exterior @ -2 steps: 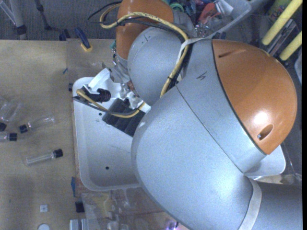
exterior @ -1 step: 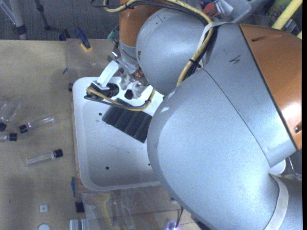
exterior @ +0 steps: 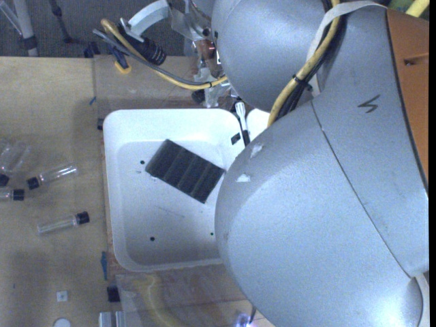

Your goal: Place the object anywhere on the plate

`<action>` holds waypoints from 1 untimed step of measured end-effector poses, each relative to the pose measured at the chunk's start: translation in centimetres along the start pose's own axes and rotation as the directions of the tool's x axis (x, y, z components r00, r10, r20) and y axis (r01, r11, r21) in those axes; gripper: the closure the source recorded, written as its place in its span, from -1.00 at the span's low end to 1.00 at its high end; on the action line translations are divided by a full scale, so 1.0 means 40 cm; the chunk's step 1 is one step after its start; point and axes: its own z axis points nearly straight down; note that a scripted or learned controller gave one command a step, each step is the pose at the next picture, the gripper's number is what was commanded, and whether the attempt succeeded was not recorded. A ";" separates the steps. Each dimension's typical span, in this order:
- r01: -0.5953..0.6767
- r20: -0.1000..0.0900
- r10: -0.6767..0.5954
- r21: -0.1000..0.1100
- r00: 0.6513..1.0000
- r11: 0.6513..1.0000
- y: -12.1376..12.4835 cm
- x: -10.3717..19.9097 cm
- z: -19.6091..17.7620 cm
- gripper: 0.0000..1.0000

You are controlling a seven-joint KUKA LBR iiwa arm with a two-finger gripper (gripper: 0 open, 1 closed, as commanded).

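A dark ribbed rectangular plate [exterior: 184, 170] lies tilted on the floor of the left white bin [exterior: 114, 182], towards its far right side. My gripper [exterior: 207, 80] hangs past the bin's far rim, at the top middle of the camera view, under the orange band and a tangle of cables. It is apart from the plate, up and slightly right of it. My own grey arm covers the right half of the view and hides whatever lies there. I cannot make out any object at the gripper.
Several clear vials with black caps [exterior: 63, 221] lie on the wooden bench left of the bin. A yellow cable [exterior: 163, 75] loops above the bin's far edge. Small dark specks dot the bin floor.
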 end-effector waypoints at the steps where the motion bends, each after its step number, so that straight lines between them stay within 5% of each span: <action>1: 0.010 0.000 -0.010 0.000 1.000 1.000 0.003 0.013 -0.195 1.00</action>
